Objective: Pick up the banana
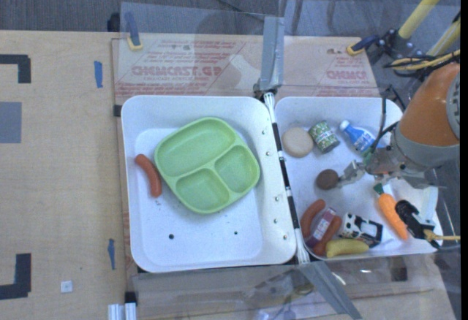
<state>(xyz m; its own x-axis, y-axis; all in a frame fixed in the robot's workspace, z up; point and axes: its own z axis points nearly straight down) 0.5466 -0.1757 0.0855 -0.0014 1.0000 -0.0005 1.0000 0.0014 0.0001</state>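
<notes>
- The table (pixel 58 165) carries two shallow white bins side by side.
- The left bin (pixel 219 238) holds a green plate (pixel 208 143) with three compartments, set at a tilt near the bin's middle.
- An orange-red sausage (pixel 148 174) lies on the bin floor just beside the plate's left edge.
- The banana (pixel 347 247) lies flat in the right bin (pixel 301 171), along its near wall and close to the near left corner.
- Just above the banana sits a small black-and-white toy (pixel 363 228). To its upper left are two red sausages (pixel 320 219).
- A carrot (pixel 391 215) lies to the right of the toy, pointing toward the near wall.
- Farther back in the right bin are a tan round disc (pixel 297 142), a green can (pixel 324 136) and a blue-and-white bottle (pixel 357 136), in a row from left to right.
- A brown ball (pixel 327 179) rests near the bin's middle.
- The arm (pixel 433 121) reaches in from the right over the right bin.
- The pincer (pixel 352 172) sits just beside the brown ball, apart from the banana. It is not possible to tell whether it is open or closed.
</notes>
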